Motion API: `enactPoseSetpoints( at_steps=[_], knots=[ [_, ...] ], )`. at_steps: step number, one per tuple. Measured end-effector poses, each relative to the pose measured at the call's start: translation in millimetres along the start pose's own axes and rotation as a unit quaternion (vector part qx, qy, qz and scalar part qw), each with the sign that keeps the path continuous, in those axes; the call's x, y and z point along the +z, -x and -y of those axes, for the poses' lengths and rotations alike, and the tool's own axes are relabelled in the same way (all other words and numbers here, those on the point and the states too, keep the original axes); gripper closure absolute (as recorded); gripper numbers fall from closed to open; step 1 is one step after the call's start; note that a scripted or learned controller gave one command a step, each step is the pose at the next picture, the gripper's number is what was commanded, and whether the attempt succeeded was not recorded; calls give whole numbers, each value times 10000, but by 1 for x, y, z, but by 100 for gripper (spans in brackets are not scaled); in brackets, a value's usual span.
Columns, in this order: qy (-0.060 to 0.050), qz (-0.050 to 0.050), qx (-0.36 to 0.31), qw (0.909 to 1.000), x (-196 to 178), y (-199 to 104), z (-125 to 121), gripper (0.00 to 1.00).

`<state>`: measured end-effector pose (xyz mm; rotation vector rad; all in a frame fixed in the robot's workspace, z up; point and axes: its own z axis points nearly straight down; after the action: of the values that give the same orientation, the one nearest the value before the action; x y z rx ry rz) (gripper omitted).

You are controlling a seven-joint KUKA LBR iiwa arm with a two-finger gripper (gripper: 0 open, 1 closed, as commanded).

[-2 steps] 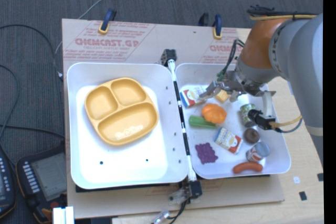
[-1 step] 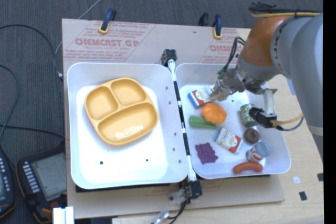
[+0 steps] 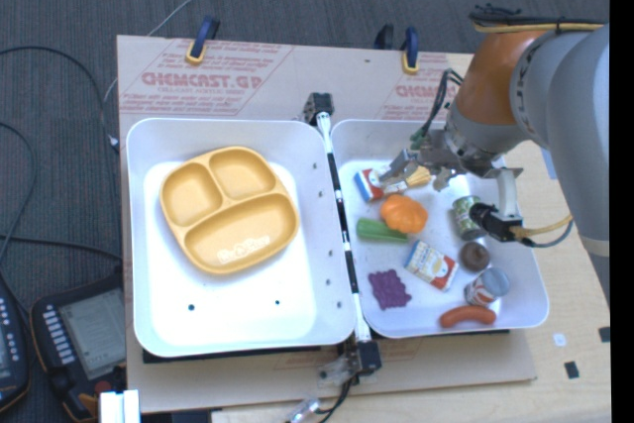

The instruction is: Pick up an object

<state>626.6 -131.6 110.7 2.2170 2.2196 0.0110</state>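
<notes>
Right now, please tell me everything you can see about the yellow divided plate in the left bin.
The yellow divided plate looks like smooth, matte plastic with rounded corners. It has three compartments: two small ones at the far side and one large one at the near side. Faint pale marks show in the large compartment; I cannot read them. It lies flat and right side up on the floor of the left bin, turned slightly askew, toward the bin's far half. It holds nothing, and only the bin floor touches it.
</notes>
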Motion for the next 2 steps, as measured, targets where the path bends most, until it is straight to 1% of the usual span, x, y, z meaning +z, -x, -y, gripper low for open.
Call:
enactPoseSetpoints(
  at_steps=[1,2],
  knots=[
    [-64,26,23,10000,20,-33,-38,0],
    [-46,45,22,10000,8,-31,-39,100]
  ],
)
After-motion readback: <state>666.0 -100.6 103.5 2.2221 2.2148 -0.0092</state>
